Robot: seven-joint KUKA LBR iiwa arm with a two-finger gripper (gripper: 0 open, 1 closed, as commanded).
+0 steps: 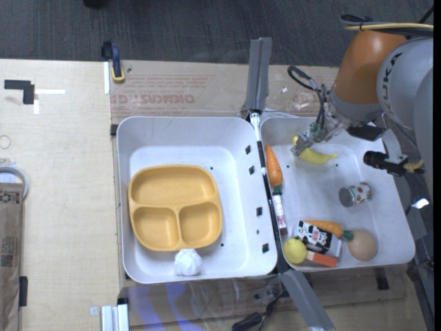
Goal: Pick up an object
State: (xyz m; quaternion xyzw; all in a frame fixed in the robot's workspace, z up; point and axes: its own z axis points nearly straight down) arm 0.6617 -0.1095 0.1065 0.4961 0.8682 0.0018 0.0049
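Banana (320,156) lies near the back of the right bin (386,257), a small yellow curve, and the gripper (303,143) is down right at its left end, touching or very nearly so. Whether anything is clamped cannot be told from this slanted view, so no grasp can be claimed. The arm (372,67) reaches in from the right, orange band above the wrist. To do this step well, the gripper probably wants to sit nearer the banana's middle than its tip, straddling the narrow width, and press low before closing; a grab at the tapered end could squirt it free. The carrot (273,165) along the bin's left wall is near, so the approach should stay clear of it. The small can (354,194) sits well apart. The yellow plate (176,207) rests in the left bin (138,143).
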